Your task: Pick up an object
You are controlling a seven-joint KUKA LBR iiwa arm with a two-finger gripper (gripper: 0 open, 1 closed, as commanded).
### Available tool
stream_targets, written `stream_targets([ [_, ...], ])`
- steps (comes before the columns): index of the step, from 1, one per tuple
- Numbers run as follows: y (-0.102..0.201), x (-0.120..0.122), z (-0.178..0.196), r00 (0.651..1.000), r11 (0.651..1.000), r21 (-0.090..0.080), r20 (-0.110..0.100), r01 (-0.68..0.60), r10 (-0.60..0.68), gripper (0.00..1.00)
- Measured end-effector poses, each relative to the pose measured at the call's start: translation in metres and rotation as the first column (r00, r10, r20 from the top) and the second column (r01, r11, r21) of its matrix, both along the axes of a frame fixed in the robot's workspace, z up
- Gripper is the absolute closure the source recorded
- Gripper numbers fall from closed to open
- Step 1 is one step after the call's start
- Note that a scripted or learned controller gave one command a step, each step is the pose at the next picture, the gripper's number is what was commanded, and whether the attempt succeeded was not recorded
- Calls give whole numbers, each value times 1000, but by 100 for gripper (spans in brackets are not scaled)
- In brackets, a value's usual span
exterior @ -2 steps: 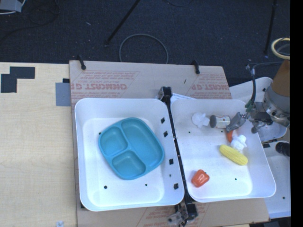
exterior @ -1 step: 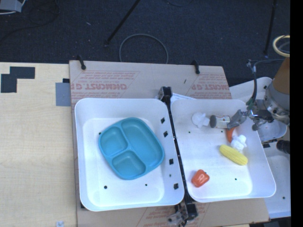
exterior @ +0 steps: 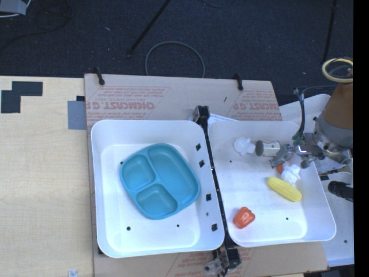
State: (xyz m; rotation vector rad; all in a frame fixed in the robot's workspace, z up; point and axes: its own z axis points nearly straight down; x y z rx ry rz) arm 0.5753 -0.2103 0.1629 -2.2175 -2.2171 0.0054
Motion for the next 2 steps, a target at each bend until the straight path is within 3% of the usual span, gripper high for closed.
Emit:
stream_targets([
  [1, 4, 5, -38, 1000, 1000, -8, 15, -3, 4, 0],
  [2, 2, 9, -44, 1000, 1000, -9, 25, 0, 0, 0],
])
